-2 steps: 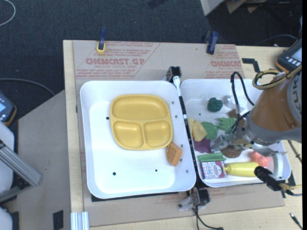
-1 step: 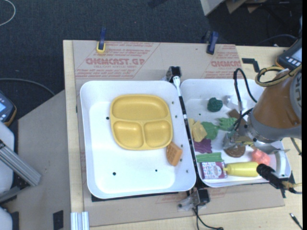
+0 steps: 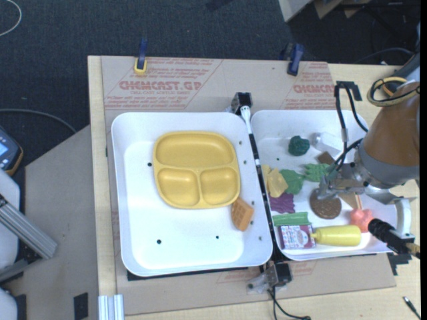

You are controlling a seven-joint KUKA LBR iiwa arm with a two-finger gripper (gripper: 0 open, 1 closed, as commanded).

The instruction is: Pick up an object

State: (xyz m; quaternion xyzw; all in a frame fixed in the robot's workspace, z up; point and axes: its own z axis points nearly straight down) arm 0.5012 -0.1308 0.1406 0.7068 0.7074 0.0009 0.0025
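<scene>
From my remote station, I see the gripper (image 3: pixel 327 193) lowered into the right bin (image 3: pixel 267 122), directly over a brown round disc (image 3: pixel 327 209); I cannot tell whether it is spread or closed. Around the disc lie a yellow bottle (image 3: pixel 339 235) just below, a pink piece (image 3: pixel 361 218) to its right, and a green leafy toy (image 3: pixel 291 179) to its left. The yellow divided tray (image 3: pixel 196 168) sits in the left bin (image 3: pixel 133 199), well left of the disc.
</scene>
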